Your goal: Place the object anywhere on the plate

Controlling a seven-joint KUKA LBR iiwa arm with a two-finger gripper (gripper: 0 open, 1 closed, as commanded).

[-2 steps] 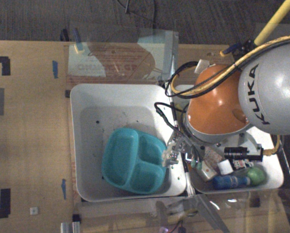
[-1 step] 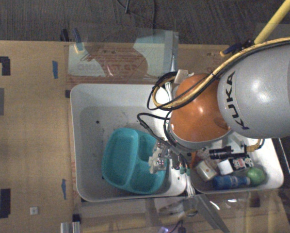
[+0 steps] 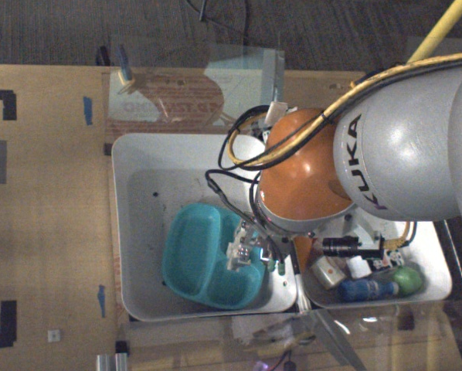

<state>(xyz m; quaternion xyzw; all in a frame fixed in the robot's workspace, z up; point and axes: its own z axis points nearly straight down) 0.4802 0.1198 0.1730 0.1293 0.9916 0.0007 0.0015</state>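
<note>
- Your end effector point(image 3: 250, 252) hangs over the right rim of the teal divided plastic plate point(image 3: 194, 255).
- You cannot tell whether it grasps anything.

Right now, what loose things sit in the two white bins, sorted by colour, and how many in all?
Teal: 1, the plate in the left bin.
Blue: 1, a bottle in the right bin.
Green: 1, a ball beside the bottle.
White and red: 1, a small box.
Total: 4 that I can make out; the arm covers much of the right bin.
</note>
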